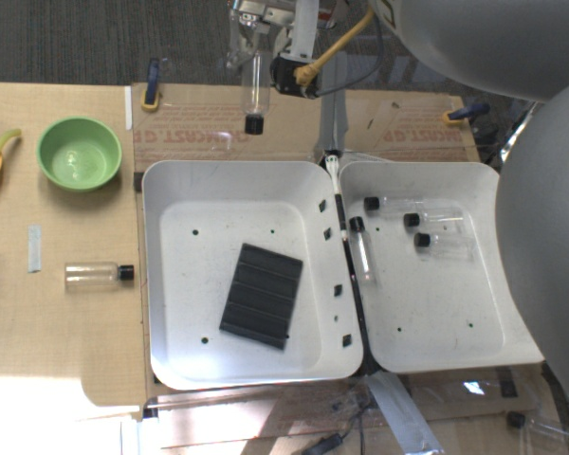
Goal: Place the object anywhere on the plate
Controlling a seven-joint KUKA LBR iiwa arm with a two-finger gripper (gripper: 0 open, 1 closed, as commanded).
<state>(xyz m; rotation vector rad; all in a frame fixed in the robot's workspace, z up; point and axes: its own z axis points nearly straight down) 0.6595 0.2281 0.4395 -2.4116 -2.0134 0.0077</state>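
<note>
A clear vial with a black cap [254, 98] hangs cap-down between the fingers of my gripper [252, 53], which is shut on its upper end. Both sit high in the view, over the cardboard strip behind the left bin's [171, 254] far edge. The plate [262, 295] is a black ribbed rectangle lying flat on the floor of the left bin, well below and slightly right of the vial in the view. Nothing rests on the plate.
The right bin [474, 292] holds several clear vials with black caps [412, 222]. On the bench to the left stand a green bowl [80, 154] and another vial lying on its side [99, 273]. Blue clamps [153, 81] pin the cardboard.
</note>
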